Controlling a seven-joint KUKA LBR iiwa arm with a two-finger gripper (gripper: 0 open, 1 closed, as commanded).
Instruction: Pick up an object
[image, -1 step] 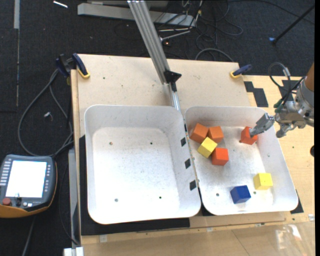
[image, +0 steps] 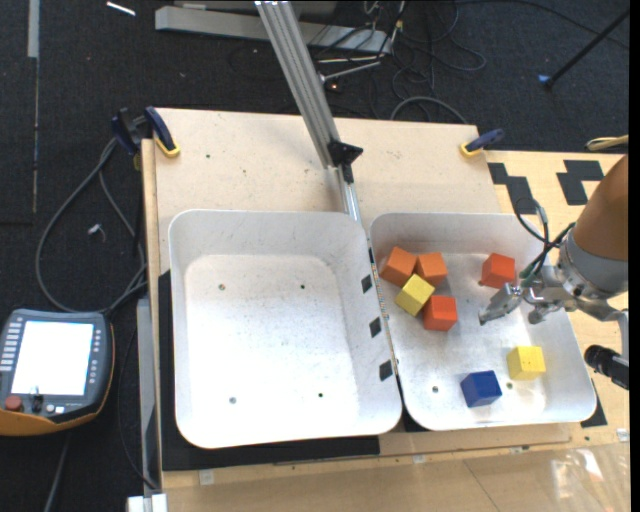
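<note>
Seven small blocks lie in the right bin, and none of them has left its floor, so the pick itself looks undone. A tight cluster sits at the upper left of that bin: an orange block touching a second orange block, with a yellow block just below them and a red block beside that. Off to the right, a separate red block lies near the upper right of the bin. Lower down, a blue block and another yellow block rest near each other toward the bottom of the frame. The left bin takes up the middle of the frame on the table. The arm comes in from the right edge, and its gripper hangs low over the right bin, just below the separate red block and to the right of the cluster. Its metal parts are small and blurred at this angle, so whether it is spread or pressed together cannot be told, and nothing can be seen pinched in it. Judging by this, the reach is largely made while the grasp and the lift are left; the separate red block seems the nearest candidate, though which block is meant cannot be told.
</note>
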